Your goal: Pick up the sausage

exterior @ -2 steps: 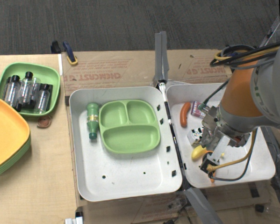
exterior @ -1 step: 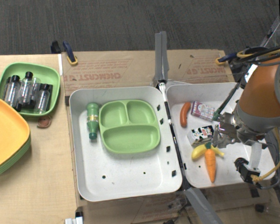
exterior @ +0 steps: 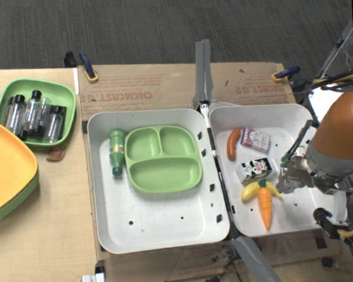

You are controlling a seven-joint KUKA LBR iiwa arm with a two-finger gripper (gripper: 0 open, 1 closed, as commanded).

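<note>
In the left bin (exterior: pixel 104 229) I see a green divided plate (exterior: pixel 163 159) with a green bottle (exterior: pixel 116 151) lying just beside its left edge. In the right bin (exterior: pixel 252 226) I see a carrot (exterior: pixel 265 206) touching a banana (exterior: pixel 253 190), a small black-and-white box (exterior: pixel 256 168) above them, and a pink-patterned packet (exterior: pixel 255 140) near the top. Off to the left on the bench I have a green tray (exterior: pixel 66 96) holding several dark-capped vials (exterior: pixel 33 117), next to stacked yellow plates (exterior: pixel 10 172).
</note>
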